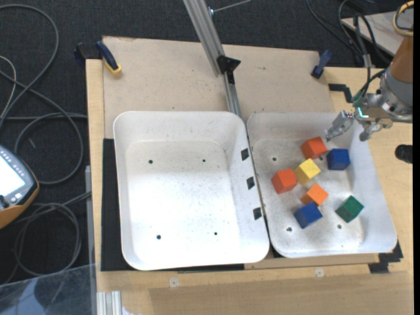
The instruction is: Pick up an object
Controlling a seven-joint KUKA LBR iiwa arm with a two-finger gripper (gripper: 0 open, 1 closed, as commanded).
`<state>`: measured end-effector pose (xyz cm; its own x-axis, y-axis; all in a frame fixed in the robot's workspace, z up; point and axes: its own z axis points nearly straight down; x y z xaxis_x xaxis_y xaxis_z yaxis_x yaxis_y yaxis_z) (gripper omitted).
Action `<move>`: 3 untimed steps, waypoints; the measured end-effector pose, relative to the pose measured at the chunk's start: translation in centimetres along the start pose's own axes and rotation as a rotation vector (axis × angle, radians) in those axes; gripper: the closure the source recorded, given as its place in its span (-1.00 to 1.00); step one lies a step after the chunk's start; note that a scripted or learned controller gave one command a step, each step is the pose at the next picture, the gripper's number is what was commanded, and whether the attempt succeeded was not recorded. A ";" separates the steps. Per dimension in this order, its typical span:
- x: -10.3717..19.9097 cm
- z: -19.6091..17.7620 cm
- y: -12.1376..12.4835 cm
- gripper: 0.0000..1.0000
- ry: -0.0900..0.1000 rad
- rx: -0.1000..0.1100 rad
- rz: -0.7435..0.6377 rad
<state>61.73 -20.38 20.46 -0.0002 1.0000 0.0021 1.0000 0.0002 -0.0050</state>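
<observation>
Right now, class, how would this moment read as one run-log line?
gripper: open, nothing held, above right bin's far edge | nearest: orange-red cube, blue cube | left bin: no blocks

Even, bright overhead light washed the white bins (177,126) nearly featureless. Shadows stayed soft and short. Focus was slightly soft throughout.

- A robotics lab or test room is suggested, not a home or shop.
- A plain wooden desk (164,77) is seen, with a board held to it by blue clamps (108,58).
- Two shallow white bins (131,133) are set side by side on it, under a slanted metal rail (200,21).
- Loose black cables (39,110) are spread over dark carpet (65,12) (an electronic device (12,182) lies at the left edge).
</observation>
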 end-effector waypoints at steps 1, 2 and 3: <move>0.0 -0.3 0.1 -1.00 -0.002 -0.004 -0.001; 0.5 4.1 -0.3 -1.00 0.000 0.000 -0.001; 0.2 9.5 -0.3 -1.00 -0.011 -0.016 0.001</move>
<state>61.37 -20.19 10.98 0.0005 1.0000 -0.0088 0.9999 -0.0004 0.0111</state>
